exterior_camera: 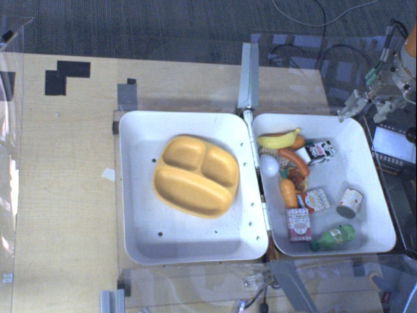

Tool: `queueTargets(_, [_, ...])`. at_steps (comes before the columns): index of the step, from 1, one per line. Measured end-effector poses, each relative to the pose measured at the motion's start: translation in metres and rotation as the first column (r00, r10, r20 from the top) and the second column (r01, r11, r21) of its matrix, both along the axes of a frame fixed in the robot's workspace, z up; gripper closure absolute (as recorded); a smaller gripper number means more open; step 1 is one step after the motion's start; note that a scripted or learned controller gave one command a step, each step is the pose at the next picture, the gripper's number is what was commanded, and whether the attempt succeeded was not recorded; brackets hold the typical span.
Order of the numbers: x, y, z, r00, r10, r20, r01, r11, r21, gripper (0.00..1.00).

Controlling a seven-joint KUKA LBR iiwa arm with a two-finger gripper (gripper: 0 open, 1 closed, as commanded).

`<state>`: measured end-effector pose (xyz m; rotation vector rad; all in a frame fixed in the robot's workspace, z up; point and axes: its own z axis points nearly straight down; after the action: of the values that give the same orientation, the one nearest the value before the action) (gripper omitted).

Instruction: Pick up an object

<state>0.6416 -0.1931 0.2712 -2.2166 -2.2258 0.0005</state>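
On the left, the left bin (133, 194) holds a yellow divided plate (195, 175), lying near the middle with its three compartments up. A metal divider post (247, 77) stands at the seam between the two bins.

Just right of the seam, the right bin (371, 175) carries the candidates for picking, crowded along its left side. A banana (279, 139) lies at the top, with a white egg (268, 165) just below it against the wall. A red sausage-like piece (294, 158) and a carrot (288, 192) sit beside the egg, touching other small toy foods. A small black-and-white carton (319, 150) lies right of the banana. Lower down are a small pink-and-white box (317, 199), a red juice carton (298, 224), and a green bottle (333, 237) lying on its side along the bottom wall. A small white can (350, 203) stands apart from the rest, tilted, in the right half.

At the far right, the gripper (366, 100) hangs above the bin's upper right corner, outside the rim, fingers spread wide with nothing between them.

The task looks to be at its start: no object has been approached. The next move calls for travelling left and down over the bin; the isolated can seems the easiest target, the clustered pieces risk a jostled grasp.
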Motion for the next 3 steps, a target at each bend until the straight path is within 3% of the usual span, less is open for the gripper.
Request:
queueTargets(1, [-0.005,0.020,-0.147,0.984,-0.176,0.017,0.176,0.984,0.000,0.00])
queueTargets(2, [-0.022,0.055,-0.158,0.991,-0.130,0.032,0.130,0.991,0.001,0.00])
queueTargets(3, [-0.013,0.026,-0.162,0.999,-0.011,0.050,0.011,1.000,0.002,0.00])
